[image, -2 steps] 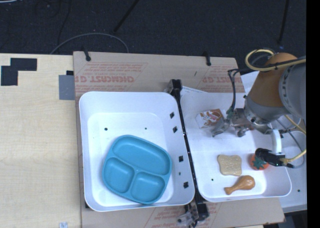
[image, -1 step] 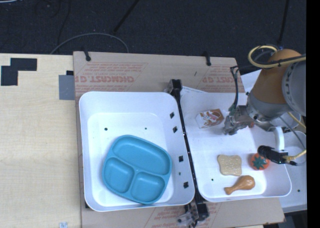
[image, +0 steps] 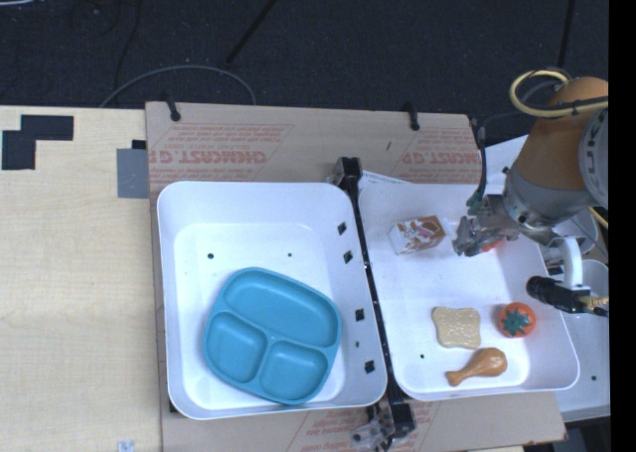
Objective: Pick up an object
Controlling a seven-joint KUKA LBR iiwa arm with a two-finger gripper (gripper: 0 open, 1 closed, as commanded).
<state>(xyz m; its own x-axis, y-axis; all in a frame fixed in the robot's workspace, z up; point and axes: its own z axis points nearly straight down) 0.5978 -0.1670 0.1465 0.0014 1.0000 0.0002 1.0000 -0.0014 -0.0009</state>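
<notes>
The right bin point(image: 556, 380) holds a small brown-and-white wrapped snack point(image: 418, 233) near its back left, a slice of toast point(image: 456, 327), an orange-red tomato-like toy point(image: 516, 320) and a chicken drumstick point(image: 477, 367) along the front. My gripper point(image: 479, 237) hangs low over the right bin's back area, just right of the wrapped snack and apart from it. Nothing shows between its fingers, and their spacing is too dark to read.
The left bin point(image: 179, 241) holds a blue three-compartment plate point(image: 271, 334). A black divider clip strip point(image: 360, 271) runs between the bins. The grey arm with its orange band point(image: 556, 157) comes in from the right over the right bin's edge.
</notes>
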